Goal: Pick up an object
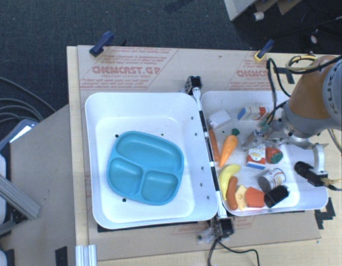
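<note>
- Bench (pixel 160 65): brown board w/ red print.
- Two white bins directly on it, side by side: left bin (pixel 99 148), right bin (pixel 226 101).
- Blue clamps at back edge (pixel 100 43).

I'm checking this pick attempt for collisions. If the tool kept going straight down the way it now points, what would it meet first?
Most likely the small red and white packet, which lies right under the tool in the right bin, with the carrot off to its left. Height above it is unclear from this slanted view.
</note>
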You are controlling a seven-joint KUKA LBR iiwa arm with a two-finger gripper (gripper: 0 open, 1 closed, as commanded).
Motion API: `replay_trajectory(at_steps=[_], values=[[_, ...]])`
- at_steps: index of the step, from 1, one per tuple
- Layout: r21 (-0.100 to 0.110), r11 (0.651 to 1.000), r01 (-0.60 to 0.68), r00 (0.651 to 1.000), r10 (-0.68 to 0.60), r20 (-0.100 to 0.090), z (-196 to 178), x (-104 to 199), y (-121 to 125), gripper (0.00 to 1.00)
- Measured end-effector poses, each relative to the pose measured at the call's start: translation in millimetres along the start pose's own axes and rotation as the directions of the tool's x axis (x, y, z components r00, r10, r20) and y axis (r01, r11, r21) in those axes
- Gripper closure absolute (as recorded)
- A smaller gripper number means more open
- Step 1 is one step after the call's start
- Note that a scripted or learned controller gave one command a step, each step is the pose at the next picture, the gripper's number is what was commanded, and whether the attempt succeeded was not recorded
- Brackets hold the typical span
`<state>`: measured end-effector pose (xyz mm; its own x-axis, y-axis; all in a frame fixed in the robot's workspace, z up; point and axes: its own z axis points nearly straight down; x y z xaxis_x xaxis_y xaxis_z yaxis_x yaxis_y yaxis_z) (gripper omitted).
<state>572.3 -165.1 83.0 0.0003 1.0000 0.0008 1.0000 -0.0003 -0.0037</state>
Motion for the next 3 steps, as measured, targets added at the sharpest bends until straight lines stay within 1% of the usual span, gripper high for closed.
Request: replay_trajectory(at_steps=[1,2,3], values=[[0.0,1.0,0.0,1.0,0.0,0.0,-9,0,1,1.0],[-0.002,1.0,0.001,1.0,-0.001,0.0,-100,75,-14,1.0],[-0.003,1.0,0.002,1.0,-0.002,0.001,-145,147,-24,1.0]])
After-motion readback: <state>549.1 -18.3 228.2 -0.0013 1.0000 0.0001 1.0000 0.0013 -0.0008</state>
